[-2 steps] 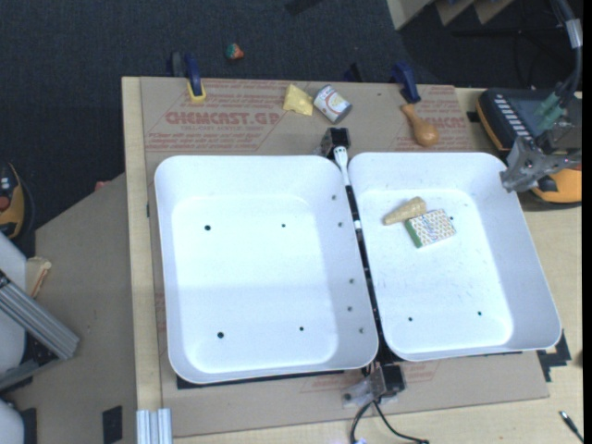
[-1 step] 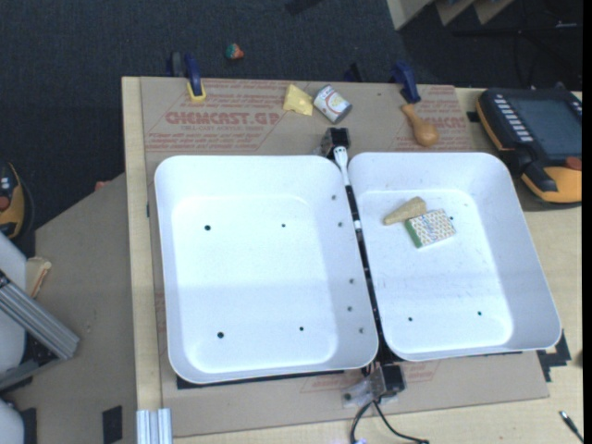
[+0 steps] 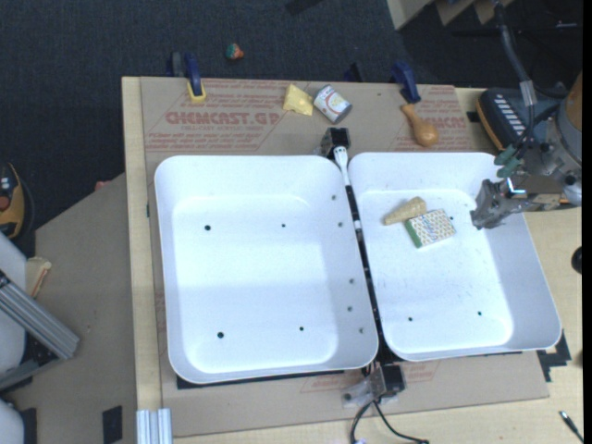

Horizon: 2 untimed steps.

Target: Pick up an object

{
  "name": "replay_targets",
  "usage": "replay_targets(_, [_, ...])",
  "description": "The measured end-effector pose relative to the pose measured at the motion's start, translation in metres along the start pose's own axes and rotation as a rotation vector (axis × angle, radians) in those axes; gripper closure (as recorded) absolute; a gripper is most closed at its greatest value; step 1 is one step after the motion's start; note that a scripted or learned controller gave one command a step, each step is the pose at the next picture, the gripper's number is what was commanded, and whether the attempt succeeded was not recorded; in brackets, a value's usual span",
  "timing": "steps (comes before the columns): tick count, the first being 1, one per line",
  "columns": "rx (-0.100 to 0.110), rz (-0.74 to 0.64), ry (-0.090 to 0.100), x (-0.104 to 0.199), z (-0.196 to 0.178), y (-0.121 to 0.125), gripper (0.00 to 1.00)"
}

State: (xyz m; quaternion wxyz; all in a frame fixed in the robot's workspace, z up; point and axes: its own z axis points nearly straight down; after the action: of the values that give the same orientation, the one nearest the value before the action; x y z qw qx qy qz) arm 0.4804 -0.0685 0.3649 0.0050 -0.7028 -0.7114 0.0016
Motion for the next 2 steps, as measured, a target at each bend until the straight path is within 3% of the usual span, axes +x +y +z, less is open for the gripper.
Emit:
replay_targets(1, [-0.019,0.019,-0.01,-0.077,-0.073,-0.003,1.0])
replay_targets(2, [-0.019,0.018,-0.013,-0.147,-0.131,0.001,1.0])
